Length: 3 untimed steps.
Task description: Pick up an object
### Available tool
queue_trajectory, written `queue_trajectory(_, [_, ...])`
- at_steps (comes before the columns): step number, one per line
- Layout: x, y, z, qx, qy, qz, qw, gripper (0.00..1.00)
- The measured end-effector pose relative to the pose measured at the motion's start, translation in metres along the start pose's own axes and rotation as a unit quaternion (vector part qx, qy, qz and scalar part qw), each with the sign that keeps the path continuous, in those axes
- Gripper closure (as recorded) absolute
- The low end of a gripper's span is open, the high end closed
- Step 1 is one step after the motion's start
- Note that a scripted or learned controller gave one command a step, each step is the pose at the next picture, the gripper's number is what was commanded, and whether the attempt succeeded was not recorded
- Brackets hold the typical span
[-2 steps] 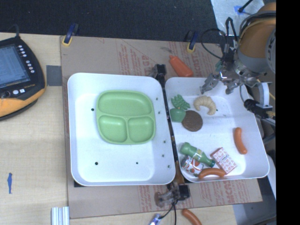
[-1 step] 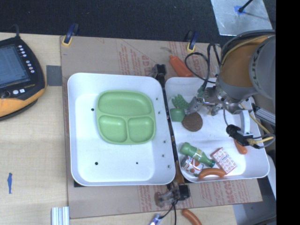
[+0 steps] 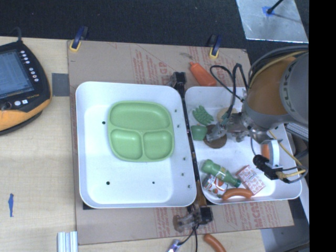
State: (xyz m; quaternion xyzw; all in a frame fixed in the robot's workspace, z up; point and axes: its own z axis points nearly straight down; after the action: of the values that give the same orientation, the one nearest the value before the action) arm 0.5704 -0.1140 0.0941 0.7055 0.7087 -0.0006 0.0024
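We are lowering the claw [image 3: 219,132] into the right bin [image 3: 286,194], beside the green leafy toy [image 3: 201,114]; we cannot tell its state, and next we need a firm pinch.

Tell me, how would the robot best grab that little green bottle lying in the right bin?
Probably across its middle. The green bottle lies flat and slanted in the right bin, so coming straight down with the fingers either side of its narrow body looks best. A red and white packet touches its lower side, and an orange sausage-shaped toy lies just beyond, so room there is tight.
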Motion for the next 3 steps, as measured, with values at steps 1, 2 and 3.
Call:
queue_trajectory(1, [0.000,0.001,-0.011,0.000,0.000,-0.002,1.0000,1.00])
queue_trajectory(2, [0.066,-0.008,-0.099,0.002,0.002,0.000,1.0000,1.00])
queue_trajectory(3, [-0.006,0.026,-0.090,0.003,0.002,0.001,1.0000,1.00])
